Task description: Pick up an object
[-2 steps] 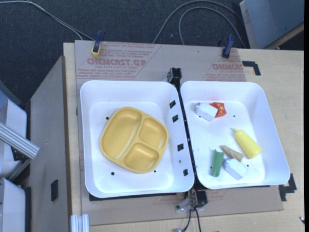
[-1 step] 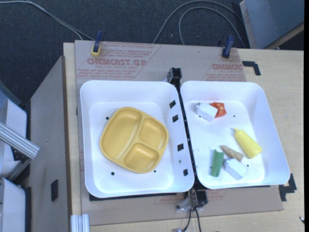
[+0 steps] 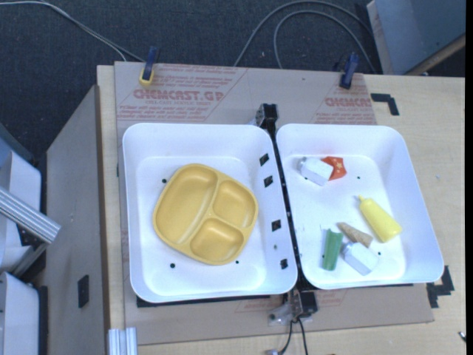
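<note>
two white bins [image 3: 140,198] on a tan bench [image 3: 443,124], dark, perhaps carpeted floor [image 3: 222,13] beyond

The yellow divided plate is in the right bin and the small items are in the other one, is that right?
Not quite: the camera view shows the yellow plate in the left bin. The small items, such as the yellow bottle and green piece, are in the right bin.

You are looking at the table [image 3: 74,198], which is carrying a brown printed board [image 3: 244,95]. Two blue clamps [image 3: 150,56] are pinning its far edge. Two white bins [image 3: 140,220] are sitting side by side on it.
</note>
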